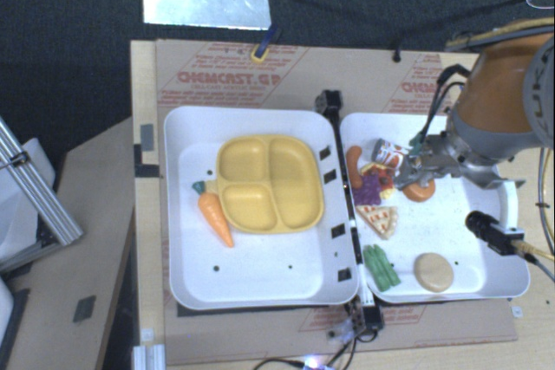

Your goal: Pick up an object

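The right bin (486,195) holds several toy foods. A red sausage (354,166), a small can (388,154) and purple grapes (373,185) lie near its left wall. Below them are a pizza slice (378,219), a green vegetable (380,265) and a beige round bun (433,271). My gripper (414,176) is low in this bin, just right of the can and grapes. It sits directly over a small orange piece (422,193). The wrist hides how the gripper meets that piece.
The left bin (186,273) carries a yellow divided plate (267,184) with a carrot (215,218) beside it. A black divider (340,186) runs between the bins. A black fitting (490,234) juts over the right bin's right side. The arm's bulk covers the upper right.
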Controlling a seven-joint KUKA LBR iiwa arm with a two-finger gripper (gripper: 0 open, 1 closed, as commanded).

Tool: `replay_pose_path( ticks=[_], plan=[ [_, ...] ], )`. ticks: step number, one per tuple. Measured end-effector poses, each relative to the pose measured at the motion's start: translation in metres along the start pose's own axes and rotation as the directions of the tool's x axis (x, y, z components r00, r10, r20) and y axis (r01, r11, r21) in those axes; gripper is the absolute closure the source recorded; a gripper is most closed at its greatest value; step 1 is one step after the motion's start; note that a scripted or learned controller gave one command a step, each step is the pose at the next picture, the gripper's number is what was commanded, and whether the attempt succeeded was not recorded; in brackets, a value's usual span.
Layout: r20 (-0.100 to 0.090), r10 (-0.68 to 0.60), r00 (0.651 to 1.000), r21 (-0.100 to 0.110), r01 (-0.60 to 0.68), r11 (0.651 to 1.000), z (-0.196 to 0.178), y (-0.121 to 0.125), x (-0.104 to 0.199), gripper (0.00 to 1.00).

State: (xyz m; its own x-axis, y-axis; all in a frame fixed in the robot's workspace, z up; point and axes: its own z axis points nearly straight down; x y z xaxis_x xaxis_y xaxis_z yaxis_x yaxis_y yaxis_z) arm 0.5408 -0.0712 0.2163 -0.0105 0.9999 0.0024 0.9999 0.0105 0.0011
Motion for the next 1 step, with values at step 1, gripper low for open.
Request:
replay_pose_path(
  ticks=[1],
  plan=[
    [0.0, -0.001, 1.0, -0.002, 0.001, 1.0, -0.013, 0.0036, 0.0572, 1.0]
  ],
)
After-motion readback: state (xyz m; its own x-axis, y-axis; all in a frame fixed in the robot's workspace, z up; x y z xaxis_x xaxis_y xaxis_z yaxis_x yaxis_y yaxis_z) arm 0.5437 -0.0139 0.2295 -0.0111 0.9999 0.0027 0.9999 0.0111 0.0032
